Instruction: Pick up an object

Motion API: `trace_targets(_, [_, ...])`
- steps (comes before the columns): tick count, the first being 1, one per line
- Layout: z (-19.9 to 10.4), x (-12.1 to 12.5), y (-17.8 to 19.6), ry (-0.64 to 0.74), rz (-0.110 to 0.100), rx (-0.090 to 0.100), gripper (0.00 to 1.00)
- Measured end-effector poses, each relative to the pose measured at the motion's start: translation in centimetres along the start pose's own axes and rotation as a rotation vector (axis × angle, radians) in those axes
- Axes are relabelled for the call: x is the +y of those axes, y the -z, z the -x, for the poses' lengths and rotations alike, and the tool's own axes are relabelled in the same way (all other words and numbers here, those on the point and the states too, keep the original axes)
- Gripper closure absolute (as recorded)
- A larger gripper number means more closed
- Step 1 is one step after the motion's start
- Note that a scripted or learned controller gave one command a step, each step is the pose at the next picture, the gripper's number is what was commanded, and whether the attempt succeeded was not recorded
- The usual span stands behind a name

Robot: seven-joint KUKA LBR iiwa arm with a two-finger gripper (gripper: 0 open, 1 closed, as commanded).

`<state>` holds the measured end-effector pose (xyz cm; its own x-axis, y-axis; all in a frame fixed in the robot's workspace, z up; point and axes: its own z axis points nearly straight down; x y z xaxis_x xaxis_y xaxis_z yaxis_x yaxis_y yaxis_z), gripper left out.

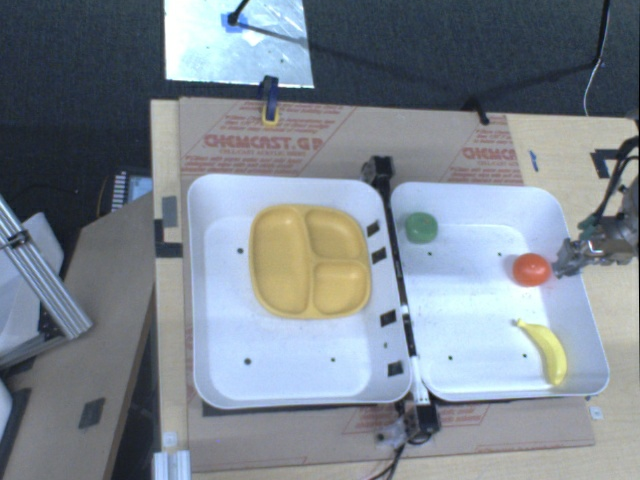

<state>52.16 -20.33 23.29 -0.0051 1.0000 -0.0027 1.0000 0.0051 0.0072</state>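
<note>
The right bin point(470, 208) holds three small objects. A green round one point(421, 227) lies near its back left corner. An orange-red ball point(531, 269) sits close to the right wall, and a yellow banana point(545, 350) rests near the front right corner. My gripper point(575, 257) hangs at the right bin's right rim, just right of the orange-red ball. Nothing shows between its fingers.
In the left bin point(215, 298) lies a yellow divided plate point(308, 260). A black hinge strip point(393, 278) with clips runs between the two bins. Cardboard point(300, 143) lines the bench under both bins. A metal frame point(40, 278) stands off the left side.
</note>
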Motion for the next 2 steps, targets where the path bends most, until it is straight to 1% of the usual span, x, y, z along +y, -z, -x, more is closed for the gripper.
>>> trace_targets(1, [0.0, 0.2, 5.3, 0.001, -0.001, 0.0, 1.0])
trace_targets(2, [-5.7, 0.8, 5.0, 0.005, -0.005, 0.004, 1.0])
